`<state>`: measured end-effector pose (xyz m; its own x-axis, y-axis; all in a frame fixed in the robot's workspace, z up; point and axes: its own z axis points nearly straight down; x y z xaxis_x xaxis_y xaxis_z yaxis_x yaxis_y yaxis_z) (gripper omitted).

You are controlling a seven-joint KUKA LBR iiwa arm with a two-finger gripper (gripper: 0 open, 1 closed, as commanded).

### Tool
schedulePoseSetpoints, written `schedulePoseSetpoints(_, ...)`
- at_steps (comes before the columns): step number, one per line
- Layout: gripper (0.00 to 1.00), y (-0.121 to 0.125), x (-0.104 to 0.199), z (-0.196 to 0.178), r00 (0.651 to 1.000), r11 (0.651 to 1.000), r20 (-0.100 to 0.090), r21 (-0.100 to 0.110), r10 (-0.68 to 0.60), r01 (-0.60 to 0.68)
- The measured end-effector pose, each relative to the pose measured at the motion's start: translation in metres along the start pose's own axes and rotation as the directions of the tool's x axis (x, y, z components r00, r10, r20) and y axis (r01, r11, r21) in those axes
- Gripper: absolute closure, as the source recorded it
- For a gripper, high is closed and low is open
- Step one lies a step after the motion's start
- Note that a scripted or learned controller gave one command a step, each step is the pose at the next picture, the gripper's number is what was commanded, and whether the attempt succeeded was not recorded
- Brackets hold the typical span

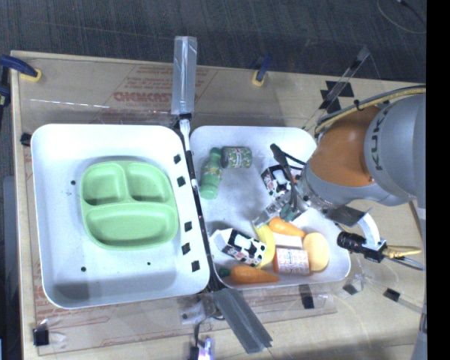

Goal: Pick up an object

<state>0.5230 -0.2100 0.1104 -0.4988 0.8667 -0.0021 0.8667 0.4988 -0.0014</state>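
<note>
- We look down on two shallow white bins side by side; we place everything relative to the right bin (232, 137), where the arm is working.
- To its left, the other bin (49, 201) holds a green divided tray (129, 203).
- In the right bin's upper part lie a green bottle (211, 173) and, just beside it, a small green can (237, 157).
- Along its lower edge sits a close cluster — a black-and-white cow-patterned item (242, 247), a labelled bottle (292, 260), an orange carrot (253, 275) and a yellowish rounded piece (317, 250), touching one another.
- The grey arm with its orange band reaches over the right bin's right rim, and the gripper (279, 193) sits low near the bin's middle, just above that cluster.
- We cannot tell how the gripper is set; nothing visibly sits in it.
- We judge this to be the reach-and-descend step, with no object yet lifted.
- The next move calls for settling on one item — the crowded cluster risks a glancing, failed grasp.
</note>
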Motion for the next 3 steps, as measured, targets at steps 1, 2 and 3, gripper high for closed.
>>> schedulePoseSetpoints(1, 1.00, 0.065, -0.018, -0.122, 0.974, 0.974, -0.002, 0.001, 0.226, -0.226)
schedulePoseSetpoints(2, 1.00, 0.008, -0.006, -0.089, 0.995, 0.995, -0.004, 0.002, 0.098, -0.098)
schedulePoseSetpoints(3, 1.00, 0.082, 0.018, -0.125, 0.981, 0.981, -0.004, 0.002, 0.195, -0.195)
